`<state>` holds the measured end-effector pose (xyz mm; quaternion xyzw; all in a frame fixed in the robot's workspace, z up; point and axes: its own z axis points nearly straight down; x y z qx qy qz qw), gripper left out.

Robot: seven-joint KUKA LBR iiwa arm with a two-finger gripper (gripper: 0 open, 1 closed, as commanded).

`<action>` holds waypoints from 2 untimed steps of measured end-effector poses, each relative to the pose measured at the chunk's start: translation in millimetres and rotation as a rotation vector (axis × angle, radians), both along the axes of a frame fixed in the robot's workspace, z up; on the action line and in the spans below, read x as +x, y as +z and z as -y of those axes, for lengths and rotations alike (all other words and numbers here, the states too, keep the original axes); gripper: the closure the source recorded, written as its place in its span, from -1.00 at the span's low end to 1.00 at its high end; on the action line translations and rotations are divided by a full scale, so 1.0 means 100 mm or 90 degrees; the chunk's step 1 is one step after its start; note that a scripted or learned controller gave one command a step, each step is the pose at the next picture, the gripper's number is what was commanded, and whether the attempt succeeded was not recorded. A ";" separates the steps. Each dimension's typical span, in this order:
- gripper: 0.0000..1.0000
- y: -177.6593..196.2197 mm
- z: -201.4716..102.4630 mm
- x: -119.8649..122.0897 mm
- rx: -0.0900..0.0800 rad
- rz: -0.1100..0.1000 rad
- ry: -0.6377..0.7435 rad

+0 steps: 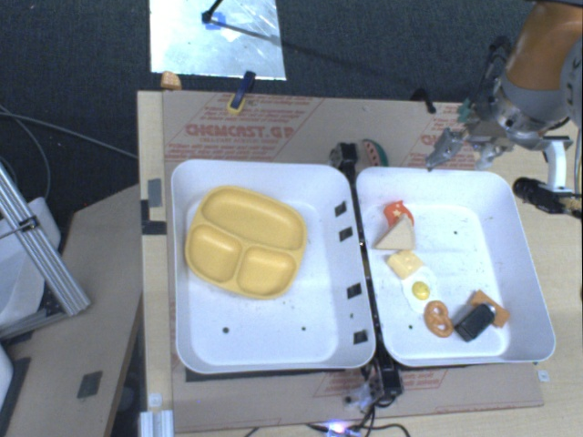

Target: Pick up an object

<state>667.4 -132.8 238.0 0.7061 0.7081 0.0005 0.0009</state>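
Left bin (191,335) holds a yellow divided plate (246,241); right bin (524,244), beside it, holds toy food, perhaps a pretzel (437,318). Gripper (466,147) hovers beyond the right bin, fingers spread, grasping nothing

Dark blue-grey carpet (82,53) covers the floor up top. A shiny silver sheet (217,24) lies flat on it, catching the light. Below sits the bench's brown board (301,126) with red lettering. At far left, an aluminium frame rail (41,253) slants across, with thin cables (55,126) trailing nearby.
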 end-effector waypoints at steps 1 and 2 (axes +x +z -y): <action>-1.00 -1.54 0.77 -0.03 0.003 -0.008 -0.005; -1.00 -1.55 -0.06 -1.07 0.004 -0.006 0.000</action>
